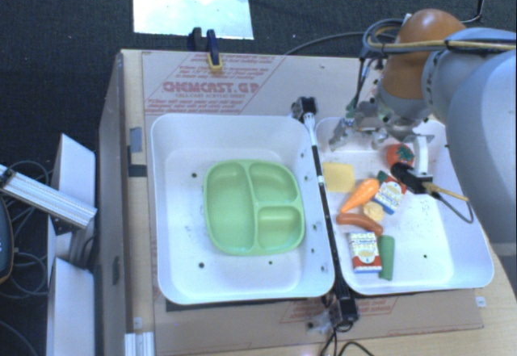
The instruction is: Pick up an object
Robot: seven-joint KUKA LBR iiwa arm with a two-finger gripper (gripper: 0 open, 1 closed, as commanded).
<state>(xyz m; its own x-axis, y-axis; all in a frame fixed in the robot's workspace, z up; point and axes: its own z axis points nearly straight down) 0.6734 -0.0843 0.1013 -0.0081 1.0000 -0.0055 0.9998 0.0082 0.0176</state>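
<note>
Right now the arm (452,72) is reaching in over the far end of the right bin (472,265), and the hand (404,154) is sitting low among the things there. I cannot tell if the hand is open or closed, because the arm is covering much of it. No toy is showing in its grip, so the picking up is looking not done yet.

The toys are all lying in the right bin. A yellow block (338,177) is sitting near the wall between the bins. An orange carrot (359,194) is lying just beside it. A sausage (360,222) is lying below the carrot. A small box (365,252) with a red and white label is resting near the front, with a green piece (387,257) touching its side. A red toy (400,155) is sitting right by the hand, so that may be the one it is going for.

The left bin (182,265) is holding a green tray (254,206) with three parts.

Red words on the surface (242,72) are reading "CHEMCAST GP". The writing on the small box is too tiny to read
</note>
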